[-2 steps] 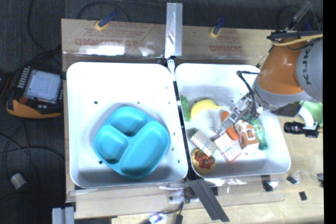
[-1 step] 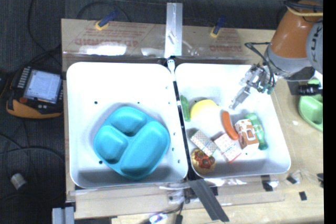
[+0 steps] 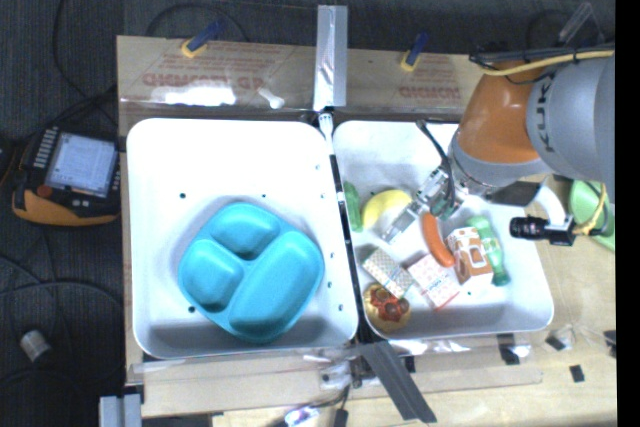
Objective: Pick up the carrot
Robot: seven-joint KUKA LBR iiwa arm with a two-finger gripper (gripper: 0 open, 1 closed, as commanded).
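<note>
Lying in the right bin (image 3: 520,310), carrot (image 3: 436,239) points top-left to bottom-right.

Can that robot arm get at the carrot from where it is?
Probably yes. The gripper hangs in the right bin, right at the upper end of the carrot. The carrot's top looks uncovered, though a small carton and a lemon crowd its sides.

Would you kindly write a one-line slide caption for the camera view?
The arm's gripper reaches down beside the carrot in the cluttered right bin; the left bin holds a blue tray.
</note>
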